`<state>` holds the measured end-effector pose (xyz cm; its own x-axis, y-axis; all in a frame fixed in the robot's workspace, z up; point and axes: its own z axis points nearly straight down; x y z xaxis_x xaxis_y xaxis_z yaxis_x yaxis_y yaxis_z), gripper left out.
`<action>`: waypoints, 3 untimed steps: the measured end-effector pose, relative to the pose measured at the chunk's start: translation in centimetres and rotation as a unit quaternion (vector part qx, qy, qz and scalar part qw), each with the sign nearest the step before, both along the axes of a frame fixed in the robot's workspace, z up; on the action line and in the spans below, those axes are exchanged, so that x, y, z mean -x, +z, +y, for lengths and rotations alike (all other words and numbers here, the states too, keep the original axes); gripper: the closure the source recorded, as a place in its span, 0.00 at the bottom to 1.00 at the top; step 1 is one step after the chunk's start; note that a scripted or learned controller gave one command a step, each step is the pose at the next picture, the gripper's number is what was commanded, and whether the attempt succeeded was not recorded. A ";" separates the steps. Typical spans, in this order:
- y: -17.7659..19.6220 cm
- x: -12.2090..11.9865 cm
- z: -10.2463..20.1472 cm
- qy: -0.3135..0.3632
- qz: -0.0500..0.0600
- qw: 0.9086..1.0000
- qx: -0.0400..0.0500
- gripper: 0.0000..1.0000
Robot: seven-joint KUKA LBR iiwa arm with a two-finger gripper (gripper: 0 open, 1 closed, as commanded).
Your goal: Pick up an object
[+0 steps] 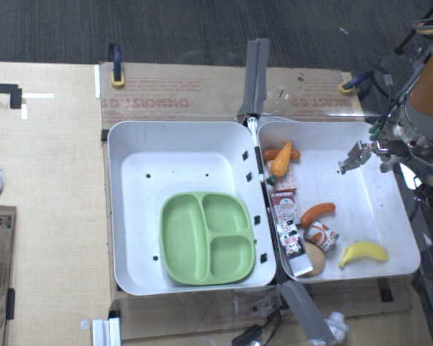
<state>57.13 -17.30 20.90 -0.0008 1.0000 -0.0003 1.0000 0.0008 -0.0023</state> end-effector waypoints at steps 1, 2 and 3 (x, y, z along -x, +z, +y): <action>-11.8 5.8 3.0 -0.086 0.001 0.996 0.000 0.00; -11.6 3.1 7.4 0.022 -0.002 1.000 0.003 0.00; -11.8 9.4 2.2 -0.016 0.000 1.000 0.000 0.00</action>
